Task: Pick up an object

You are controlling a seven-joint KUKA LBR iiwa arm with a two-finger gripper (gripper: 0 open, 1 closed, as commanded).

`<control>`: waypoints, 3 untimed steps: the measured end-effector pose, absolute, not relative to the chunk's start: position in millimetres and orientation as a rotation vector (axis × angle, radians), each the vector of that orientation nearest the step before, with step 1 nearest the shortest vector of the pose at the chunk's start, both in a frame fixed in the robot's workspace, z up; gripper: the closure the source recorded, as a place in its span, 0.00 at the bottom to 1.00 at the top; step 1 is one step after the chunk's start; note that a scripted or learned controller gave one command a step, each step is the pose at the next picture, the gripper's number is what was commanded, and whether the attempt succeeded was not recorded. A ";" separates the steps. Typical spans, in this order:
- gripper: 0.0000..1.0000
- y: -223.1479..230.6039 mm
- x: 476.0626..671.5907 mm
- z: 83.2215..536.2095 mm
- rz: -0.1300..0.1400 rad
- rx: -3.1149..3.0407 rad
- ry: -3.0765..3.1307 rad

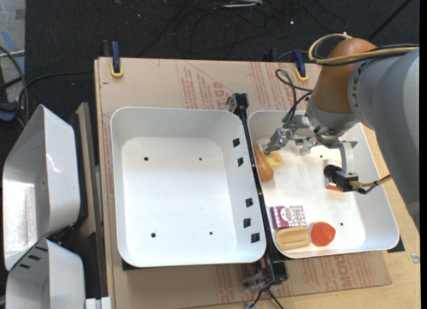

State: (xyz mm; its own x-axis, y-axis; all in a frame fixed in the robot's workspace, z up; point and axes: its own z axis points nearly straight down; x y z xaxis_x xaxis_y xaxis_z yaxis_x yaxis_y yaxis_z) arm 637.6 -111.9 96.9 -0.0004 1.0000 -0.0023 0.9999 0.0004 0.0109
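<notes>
Nearest the camera, along the right bin's (373, 234) front rim, three things lie in a row: a tan bread roll (293, 237), a red tomato-like ball (323, 233) just beside it, and a small purple-and-white carton (288, 217) touching the roll's far side; its print is too small to read. A fourth item, an orange-tan piece (265, 167), rests against the divider wall farther back. The left bin (173, 187) offers wide open floor. The arm (373, 94) reaches in from the right, and its end effector (313, 142) hangs over the right bin's far half, near the orange-tan piece; whether it is clenched or released cannot be told. Reddish lettering on the cardboard surface (200, 84) is unreadable.
</notes>
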 end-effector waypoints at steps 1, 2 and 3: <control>0.00 -126.0 632.6 95.7 0.007 2.219 2.213; 0.00 -129.4 619.7 94.2 0.002 2.221 2.216; 0.00 -213.0 616.6 94.5 0.000 2.224 2.211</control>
State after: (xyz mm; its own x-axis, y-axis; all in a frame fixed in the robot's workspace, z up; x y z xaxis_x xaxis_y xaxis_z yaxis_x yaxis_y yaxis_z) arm 616.6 -213.0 94.5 0.0057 1.0000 -0.0036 1.0000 -0.0057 0.0037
